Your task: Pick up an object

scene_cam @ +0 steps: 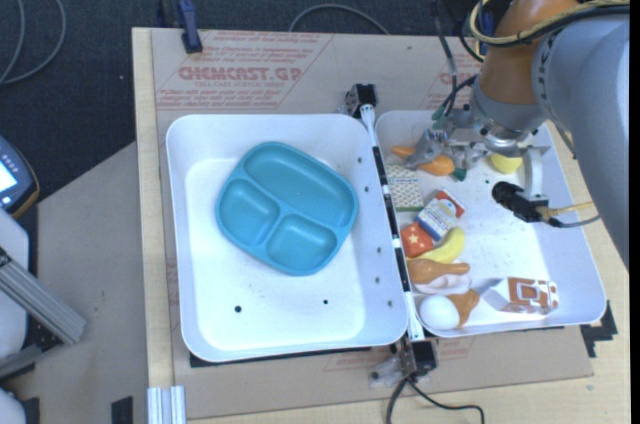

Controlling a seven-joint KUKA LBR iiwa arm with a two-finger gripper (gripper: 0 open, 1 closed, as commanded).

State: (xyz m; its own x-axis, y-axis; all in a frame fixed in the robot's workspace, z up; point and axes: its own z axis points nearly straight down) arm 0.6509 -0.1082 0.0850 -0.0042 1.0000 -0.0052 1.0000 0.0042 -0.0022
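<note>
On the table (250, 72), two shallow white bins sit side by side. A blue divided plate (287, 207) lies alone in the left bin (200, 312), well apart from everything else. All the small items crowd the right bin (575, 277), mostly along its left wall: an orange piece (432, 164) near the top, a red-and-white packet (436, 215), a banana (449, 246), a white egg (438, 313) at the bottom, and a patterned card (527, 293) to the right. A yellow piece (506, 162) lies near the top right. They look scattered as loose picking targets.

From the right, the grey arm with its orange band (525, 42) reaches in and points steeply down over the top of the right bin. Its gripper (450, 152) sits low, just beside the orange piece, likely the target. Whether it is open or closed, I cannot tell, and no item is visibly held.
</note>
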